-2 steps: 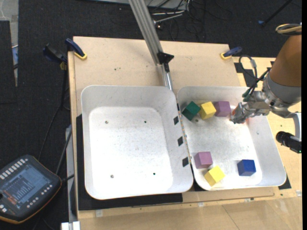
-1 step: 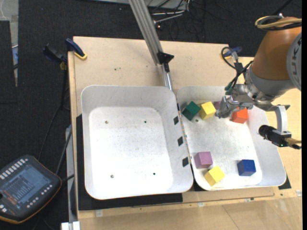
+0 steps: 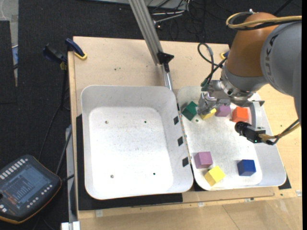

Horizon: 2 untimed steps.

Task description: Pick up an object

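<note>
Camera view, bench inventory, nearest items first.

Right bin (image 3: 273,178), near edge: yellow cube (image 3: 214,175), tilted, just beside a purple cube (image 3: 203,159) that sits slightly farther back; blue cube (image 3: 246,167) apart from both, toward the right.

Left bin (image 3: 96,99): white, speckled, with a few dark dots on its floor.

Right bin, far end: green cube (image 3: 190,111) near the wall shared with the left bin; a small yellow block (image 3: 208,113) just beside it; a pink cube (image 3: 223,110) and an orange cube (image 3: 241,114) close together to the right.

Gripper (image 3: 207,107): low over the far cluster, directly above the small yellow block, with the grey and orange arm (image 3: 261,51) behind it. Finger spread cannot be told; the wrist body hides the tips, and no object is visibly clamped.

Step in hand, by judgement: descent or closing on a candidate, most likely the small yellow block. The next move calls for a firm close on that one block without catching the green or pink neighbours, then a straight lift clear of the bin floor.
</note>
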Available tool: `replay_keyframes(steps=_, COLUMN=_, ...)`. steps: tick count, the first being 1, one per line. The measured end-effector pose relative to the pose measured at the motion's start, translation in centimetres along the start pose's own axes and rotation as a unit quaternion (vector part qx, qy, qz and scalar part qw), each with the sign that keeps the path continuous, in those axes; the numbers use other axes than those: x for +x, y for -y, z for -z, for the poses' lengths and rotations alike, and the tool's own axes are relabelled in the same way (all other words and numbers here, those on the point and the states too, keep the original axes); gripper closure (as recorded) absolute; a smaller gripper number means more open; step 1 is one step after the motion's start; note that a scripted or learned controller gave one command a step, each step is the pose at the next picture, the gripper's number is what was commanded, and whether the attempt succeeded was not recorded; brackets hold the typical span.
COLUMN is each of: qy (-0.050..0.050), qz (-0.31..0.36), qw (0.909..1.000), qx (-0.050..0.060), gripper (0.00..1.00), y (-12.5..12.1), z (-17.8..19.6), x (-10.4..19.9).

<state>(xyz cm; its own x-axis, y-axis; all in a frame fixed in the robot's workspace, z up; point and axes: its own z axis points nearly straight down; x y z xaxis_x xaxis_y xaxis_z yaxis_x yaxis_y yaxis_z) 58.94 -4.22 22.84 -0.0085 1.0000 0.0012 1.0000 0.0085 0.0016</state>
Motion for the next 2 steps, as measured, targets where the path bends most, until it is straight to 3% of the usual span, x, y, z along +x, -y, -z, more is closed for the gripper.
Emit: replay_keyframes(steps=2, qy=0.0, qz=0.0, qw=1.0, qx=0.0, gripper=1.0, y=-1.4, z=-0.4, x=10.2)
